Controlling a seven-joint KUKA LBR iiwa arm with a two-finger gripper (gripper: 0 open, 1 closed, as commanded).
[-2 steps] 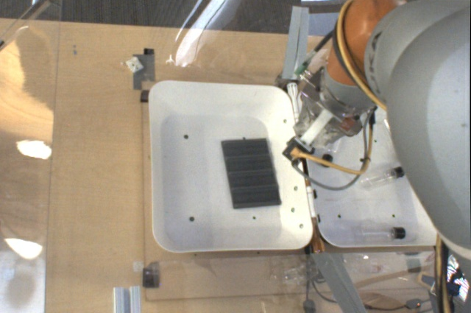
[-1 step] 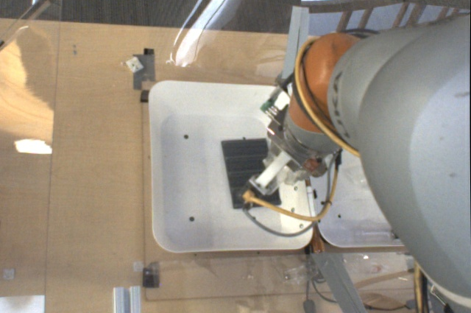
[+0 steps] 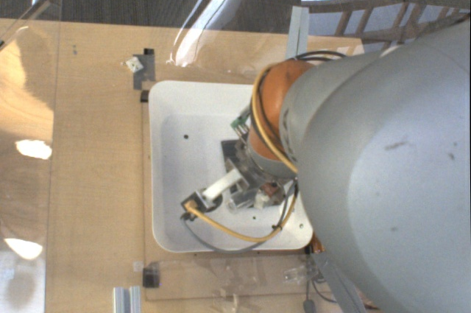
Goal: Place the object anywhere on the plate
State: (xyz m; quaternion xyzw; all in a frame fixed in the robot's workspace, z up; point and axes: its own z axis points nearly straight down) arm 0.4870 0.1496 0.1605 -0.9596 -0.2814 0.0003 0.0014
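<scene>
1. One white bin (image 3: 163, 157) is in plain sight on the wooden bench (image 3: 88, 171); its floor along the bin's left wall is bare.
2. The grey arm (image 3: 383, 157) with its orange band (image 3: 274, 94) hangs over the bin's right half and covers that part of the floor.
3. The gripper (image 3: 249, 190) sits low inside the bin, toward its right side. Released or clenched: cannot tell, the wrist blocks it from above.
4. The object and the plate: position cannot be told; anything in the bin's right half is hidden under the arm.
5. Key relation (which way the object lies from the gripper, its long axis): undetermined. Judgement: if the object is in this bin, it lies under or just beside the gripper, so the step in hand is probably a grasp attempt, unconfirmed
</scene>
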